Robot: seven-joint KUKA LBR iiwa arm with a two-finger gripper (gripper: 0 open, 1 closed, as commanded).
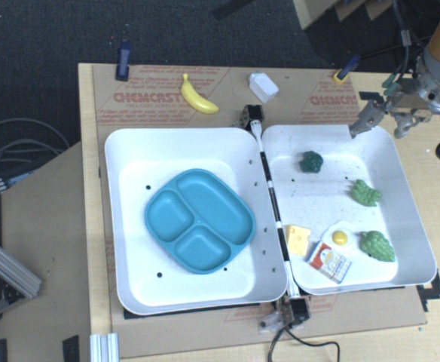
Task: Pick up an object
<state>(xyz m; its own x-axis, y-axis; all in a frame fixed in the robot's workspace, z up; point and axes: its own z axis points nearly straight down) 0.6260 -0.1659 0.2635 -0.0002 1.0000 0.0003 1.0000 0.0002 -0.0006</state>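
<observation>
The right bin holds a dark green broccoli piece, a light green leafy toy, a second green toy, a fried egg, a cheese wedge and a small red and white carton. My gripper hangs over the far right corner of that bin, above its rim. It is open, with nothing between its fingers. The broccoli is the nearest object, to the gripper's lower left.
The left bin holds a blue divided plate. On the bench behind the bins lie a yellow banana, a white block, a blue clip and a blue and yellow clip. Cables lie off the bench to the left.
</observation>
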